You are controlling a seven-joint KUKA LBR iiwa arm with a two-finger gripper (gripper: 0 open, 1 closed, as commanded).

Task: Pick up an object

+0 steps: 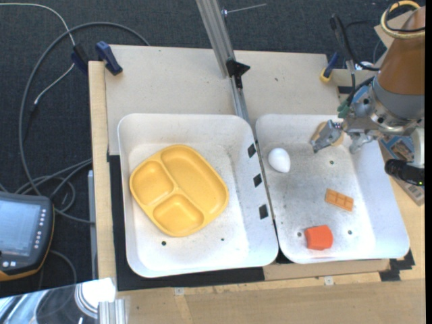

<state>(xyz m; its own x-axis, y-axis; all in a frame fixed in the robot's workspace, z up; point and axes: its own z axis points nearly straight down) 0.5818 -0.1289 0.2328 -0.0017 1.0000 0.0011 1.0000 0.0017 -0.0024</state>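
Observation:
The right bin (378,208) holds three things: a white egg-shaped object (279,159) near its left wall, a flat orange-brown wafer (339,200) in the middle, and an orange-red block (318,237) near the front. My gripper (339,138) hovers over the bin's far right part, its fingers spread apart with nothing between them. It is to the right of the egg and beyond the wafer.
A yellow three-compartment plate (178,189) lies in the left bin (135,248). A metal post (214,25) rises from the bench behind the divider between the bins. Blue clamps (108,57) sit on the bench's far corners. Cables and a pendant lie on the floor at left.

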